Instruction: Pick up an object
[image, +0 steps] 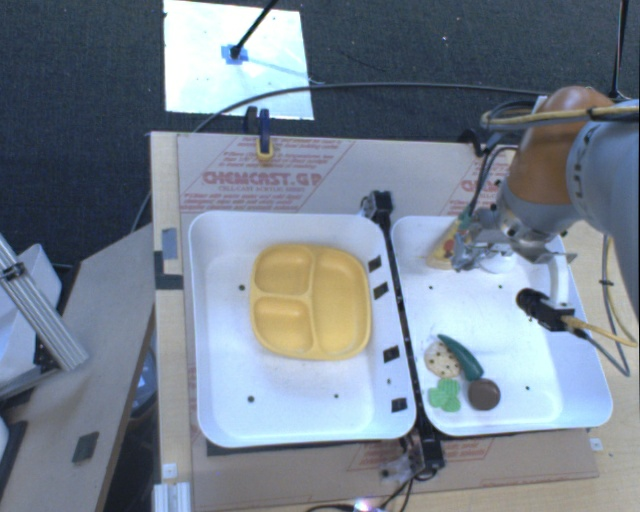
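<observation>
The grey arm with its orange band (548, 140) reaches into the far part of the right bin (580, 395). My gripper (468, 255) hangs low over the bin's far left corner, right beside a yellow and red pizza-slice toy (443, 248) and a small white object (496, 263). Nearer the front lie a speckled cookie (438, 360), a dark green pod (462, 355), a green leafy piece (445, 397) and a brown ball (484, 394). I cannot see anything held.
The left bin (225, 400) holds a yellow divided plate (310, 300). A black fitting with a yellow cable (545, 308) hangs over the right bin's right side. Black clips (385, 290) line the seam between the bins.
</observation>
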